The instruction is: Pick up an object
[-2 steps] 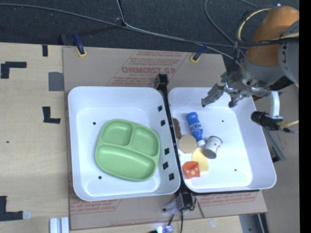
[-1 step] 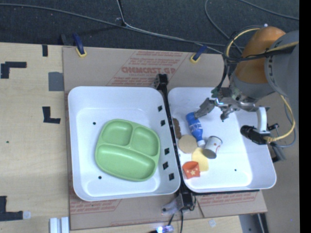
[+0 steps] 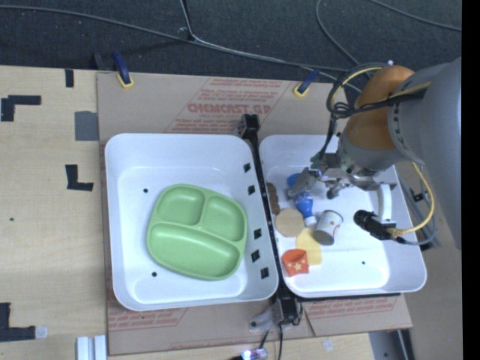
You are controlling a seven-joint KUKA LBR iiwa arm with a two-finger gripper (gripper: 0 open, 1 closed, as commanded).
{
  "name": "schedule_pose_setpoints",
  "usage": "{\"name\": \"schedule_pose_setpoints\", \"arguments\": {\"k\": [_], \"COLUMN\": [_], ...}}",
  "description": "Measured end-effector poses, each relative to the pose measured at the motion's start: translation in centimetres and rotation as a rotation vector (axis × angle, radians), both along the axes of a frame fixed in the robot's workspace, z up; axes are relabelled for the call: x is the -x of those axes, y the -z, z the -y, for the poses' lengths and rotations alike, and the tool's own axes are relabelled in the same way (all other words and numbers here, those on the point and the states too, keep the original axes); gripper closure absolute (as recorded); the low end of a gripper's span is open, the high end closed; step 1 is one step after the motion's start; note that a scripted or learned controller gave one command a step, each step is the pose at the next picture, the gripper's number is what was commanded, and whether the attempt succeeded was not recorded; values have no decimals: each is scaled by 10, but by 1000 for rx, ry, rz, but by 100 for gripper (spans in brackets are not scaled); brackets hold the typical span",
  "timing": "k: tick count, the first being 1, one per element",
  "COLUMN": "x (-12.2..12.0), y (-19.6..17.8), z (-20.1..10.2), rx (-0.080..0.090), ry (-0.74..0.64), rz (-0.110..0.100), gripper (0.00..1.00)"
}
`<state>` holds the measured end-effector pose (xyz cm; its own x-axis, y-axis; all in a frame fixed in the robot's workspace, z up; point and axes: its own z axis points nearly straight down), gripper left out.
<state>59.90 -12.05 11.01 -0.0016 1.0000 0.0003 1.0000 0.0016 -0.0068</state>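
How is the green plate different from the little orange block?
The green plate looks far bigger than the orange block. The plate lies alone in the left bin; the block sits in the right bin, crowded beside a yellow piece and other small things. The plate is rounded with three compartments; the block is boxy with a pale mark. Both lie untouched by the gripper.

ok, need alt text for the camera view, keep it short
The grey arm reaches in from the right over the right bin, its gripper low above a cluster of small objects near the divider. The left bin holds a green divided plate.
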Motion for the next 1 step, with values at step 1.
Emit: {"name": "schedule_pose_setpoints", "arguments": {"k": [1], "x": [0], "y": [27], "z": [0], "rx": [2], "ry": [0], "rz": [6], "gripper": [0]}}
